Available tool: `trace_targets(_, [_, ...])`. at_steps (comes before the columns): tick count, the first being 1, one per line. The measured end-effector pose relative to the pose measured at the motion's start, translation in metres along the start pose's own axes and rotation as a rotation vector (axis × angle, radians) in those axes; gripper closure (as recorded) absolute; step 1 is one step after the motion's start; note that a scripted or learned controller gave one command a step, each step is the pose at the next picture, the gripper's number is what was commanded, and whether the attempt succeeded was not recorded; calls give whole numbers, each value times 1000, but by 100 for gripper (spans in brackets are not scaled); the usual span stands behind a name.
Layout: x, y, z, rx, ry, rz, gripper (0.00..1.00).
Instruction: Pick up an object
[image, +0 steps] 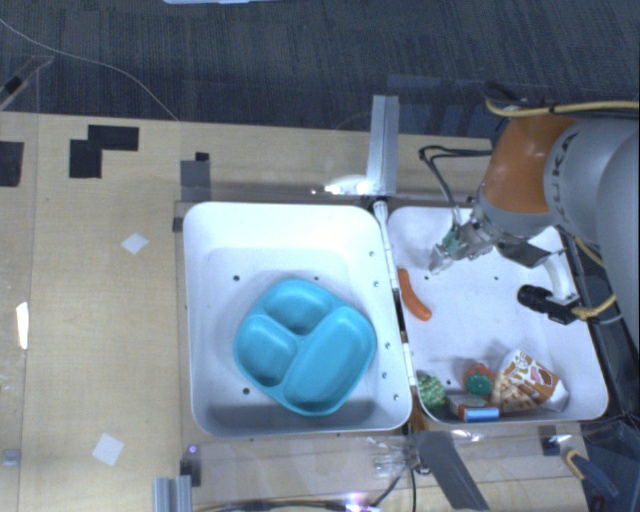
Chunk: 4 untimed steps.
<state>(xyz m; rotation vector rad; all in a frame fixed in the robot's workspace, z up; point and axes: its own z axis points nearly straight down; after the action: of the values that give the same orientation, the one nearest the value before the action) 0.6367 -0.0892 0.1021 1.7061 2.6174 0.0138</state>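
Note:
My gripper (447, 253) hangs over the back part of the right bin (570, 345), its fingers pointing down and to the left. An orange sausage-shaped toy (413, 295) lies just below and left of it, near the divider between the bins. Nothing shows between the fingers. At the bin's front edge sit a green toy (431, 388), a small red and teal piece (478, 380), a blue and orange bar (474, 410) and a pizza-slice-patterned wedge (525, 381).
The left bin (210, 300) holds a blue divided plate (305, 345). A black clamp (545, 300) juts into the right bin from the arm side. A metal post (383, 145) stands behind the divider. Bare white floor lies in the middle of the right bin.

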Motion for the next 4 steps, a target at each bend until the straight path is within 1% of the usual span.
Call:
trace_targets(1, [0, 0, 0, 0, 0, 0, 0])
trace_targets(2, [75, -32, -86, 9, 9, -269, 0])
trace_targets(3, [7, -29, -45, 12, 7, -17, 0])
trace_targets(4, [13, -34, 5, 11, 6, 19, 0])
